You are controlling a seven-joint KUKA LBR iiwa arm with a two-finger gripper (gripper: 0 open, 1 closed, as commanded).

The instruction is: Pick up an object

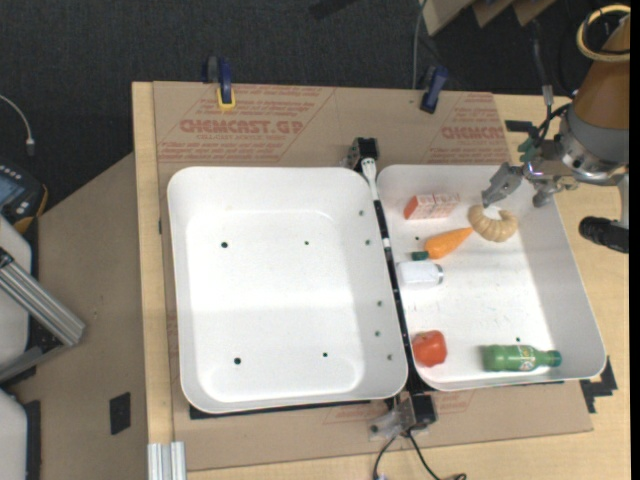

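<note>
With the gripper (518,190) poised just above the croissant (495,225) in the right bin (570,278), jaws apparently spread, a straight, centred descent before closing looked wisest.

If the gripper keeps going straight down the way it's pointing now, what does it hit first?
Most likely the croissant: the gripper hangs just above it in the right bin. Depth is hard to judge from this slanted view, so it could land on its edge.

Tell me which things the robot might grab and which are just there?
Might grab, all in the right bin:
croissant, nearest the gripper
carrot
red-and-white box
white tube
tomato
green bottle

Just there:
left bin
blue clamps
cardboard sheet
</note>
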